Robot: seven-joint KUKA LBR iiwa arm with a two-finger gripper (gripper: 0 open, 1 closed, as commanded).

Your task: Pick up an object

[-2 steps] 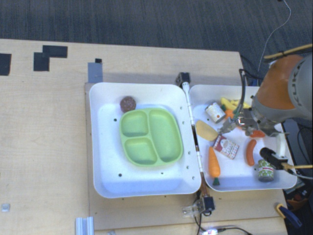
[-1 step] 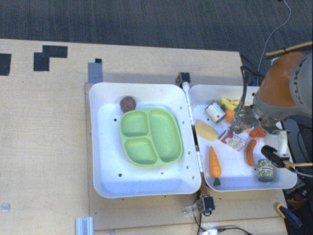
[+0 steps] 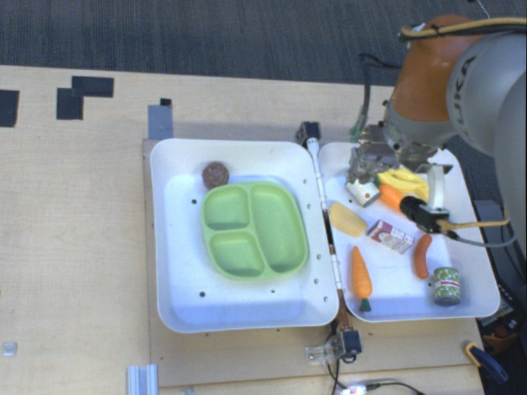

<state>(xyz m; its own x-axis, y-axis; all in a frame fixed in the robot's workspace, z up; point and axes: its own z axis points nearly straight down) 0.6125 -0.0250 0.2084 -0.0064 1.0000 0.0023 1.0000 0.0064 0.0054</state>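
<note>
the claw (image 3: 365, 174) hangs low over the far end of the right bin (image 3: 476, 307), just above a small white and orange piece (image 3: 363, 192) beside a yellow thing (image 3: 403, 178). i cannot tell whether it is wide or narrow. to do this well, it should drop straight onto that small piece, keeping off the bin wall and the crowded neighbours. the carrot (image 3: 360, 275), sausage (image 3: 422, 255) and can (image 3: 445, 285) lie nearer the front.

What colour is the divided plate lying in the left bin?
Light green, seen plainly in the camera view: the divided plate has three compartments.
</note>
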